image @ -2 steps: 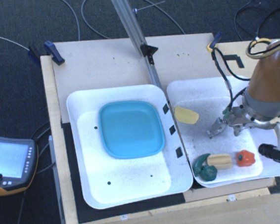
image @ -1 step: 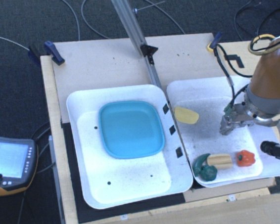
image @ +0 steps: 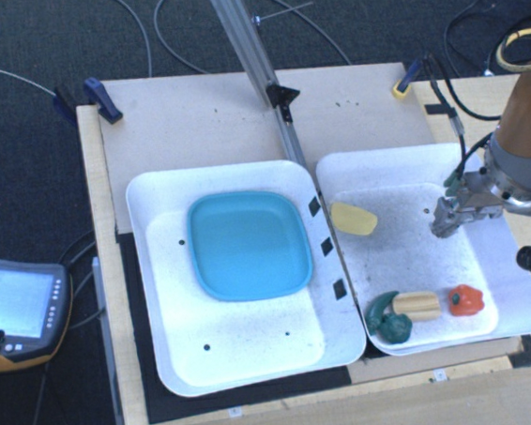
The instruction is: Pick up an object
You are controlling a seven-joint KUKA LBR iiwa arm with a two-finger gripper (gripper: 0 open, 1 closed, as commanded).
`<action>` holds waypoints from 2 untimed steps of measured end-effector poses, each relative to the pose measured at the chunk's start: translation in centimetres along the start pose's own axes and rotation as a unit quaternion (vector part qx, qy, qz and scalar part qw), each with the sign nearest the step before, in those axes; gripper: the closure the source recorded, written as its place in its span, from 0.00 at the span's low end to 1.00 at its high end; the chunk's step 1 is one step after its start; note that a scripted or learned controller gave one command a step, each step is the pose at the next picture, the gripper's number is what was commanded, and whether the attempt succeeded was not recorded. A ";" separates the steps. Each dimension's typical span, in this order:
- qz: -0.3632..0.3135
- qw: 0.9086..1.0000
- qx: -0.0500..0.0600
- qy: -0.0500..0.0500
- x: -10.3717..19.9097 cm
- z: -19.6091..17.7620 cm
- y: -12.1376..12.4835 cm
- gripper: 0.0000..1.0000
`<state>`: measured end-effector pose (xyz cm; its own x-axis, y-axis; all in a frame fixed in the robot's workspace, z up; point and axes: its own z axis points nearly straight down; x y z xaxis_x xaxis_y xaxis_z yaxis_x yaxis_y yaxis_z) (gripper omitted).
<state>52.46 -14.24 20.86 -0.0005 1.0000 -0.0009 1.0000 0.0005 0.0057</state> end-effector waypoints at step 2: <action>-0.002 1.000 0.002 0.001 5.5 -3.6 0.8 1.00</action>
